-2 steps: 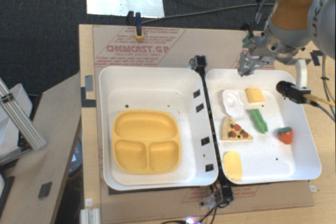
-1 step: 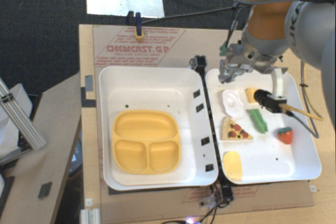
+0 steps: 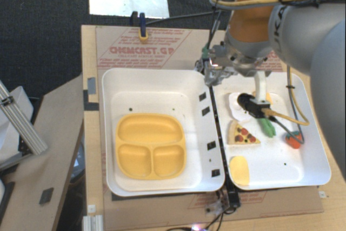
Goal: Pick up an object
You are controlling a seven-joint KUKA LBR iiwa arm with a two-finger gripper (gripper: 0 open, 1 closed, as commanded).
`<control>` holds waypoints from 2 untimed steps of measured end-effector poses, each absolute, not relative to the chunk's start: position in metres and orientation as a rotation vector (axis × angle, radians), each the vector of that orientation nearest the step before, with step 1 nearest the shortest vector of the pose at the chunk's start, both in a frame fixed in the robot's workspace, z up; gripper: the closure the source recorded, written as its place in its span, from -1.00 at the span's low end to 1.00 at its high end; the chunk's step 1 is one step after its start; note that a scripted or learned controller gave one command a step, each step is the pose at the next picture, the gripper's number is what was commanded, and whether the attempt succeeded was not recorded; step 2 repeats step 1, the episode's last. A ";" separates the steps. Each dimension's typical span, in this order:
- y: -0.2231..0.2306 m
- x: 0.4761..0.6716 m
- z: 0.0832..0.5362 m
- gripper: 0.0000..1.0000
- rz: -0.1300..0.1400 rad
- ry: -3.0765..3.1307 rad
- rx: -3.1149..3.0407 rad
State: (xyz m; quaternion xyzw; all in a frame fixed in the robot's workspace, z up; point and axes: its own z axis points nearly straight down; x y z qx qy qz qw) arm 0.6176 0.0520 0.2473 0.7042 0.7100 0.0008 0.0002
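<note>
From my station I saw the end effector (image 3: 212, 74) at the far end of the seam where the two bins met, over the far left corner of the right bin (image 3: 305, 170). I could not tell whether it was released or clenched, and I saw nothing held in it.

The things to pick lay in both bins. In the right bin a pizza slice (image 3: 243, 134) sat near the left wall, about midway along it. A yellow oval (image 3: 239, 170) lay by the near left corner, just nearer than the slice. A white piece (image 3: 234, 103) lay just beyond the slice. A green piece (image 3: 267, 126) lay to the right of the slice, and a red piece (image 3: 293, 141) sat near it, further toward the right wall.

In the left bin (image 3: 111, 89) a yellow tray (image 3: 151, 146) with three compartments lay flat toward the near edge.

Both bins sat on cardboard (image 3: 140, 43) on the bench.
</note>
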 end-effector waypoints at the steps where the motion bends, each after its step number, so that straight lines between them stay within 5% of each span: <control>1: 0.106 0.607 0.231 1.00 0.002 2.230 2.213; 2: 0.106 0.607 0.231 1.00 0.002 2.230 2.213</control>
